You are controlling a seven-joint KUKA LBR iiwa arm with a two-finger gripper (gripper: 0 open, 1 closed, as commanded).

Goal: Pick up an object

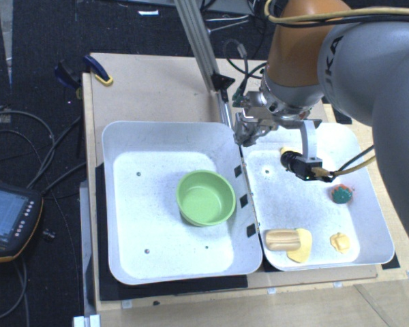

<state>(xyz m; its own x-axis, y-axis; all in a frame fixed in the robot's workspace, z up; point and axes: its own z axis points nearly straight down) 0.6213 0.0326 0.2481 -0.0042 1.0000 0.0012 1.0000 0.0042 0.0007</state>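
Over the far left corner of the right-hand shallow white plastic bin (pixel 368 240) hangs the grey two-finger gripper (pixel 249 133), carried by the grey arm with its orange band (pixel 301 36) that reaches in from the right. Whether its fingers are spread or closed I cannot tell; they are dark, small and seen against the bin's rim, and nothing shows between them.

Candidates for picking lie toward the near side of that same bin, well apart from the gripper. A tan, roll-shaped block (pixel 281 240) rests by the near left corner, touching a flat yellow wedge-like piece (pixel 302 248) on its right. A small yellow lumpy object (pixel 339 242) sits farther right along the near wall, and a small round teal toy with a reddish spot (pixel 341 195) lies beyond it, toward the right wall. Being loose and scattered, each probably offers room for a straight descent, except the touching pair.

Beyond the bin's left wall, the left-hand white bin (pixel 123 203) holds a light green plastic bowl (pixel 206 197), upright, near its middle. The arm, I judge, is poised above the bins before choosing a target.
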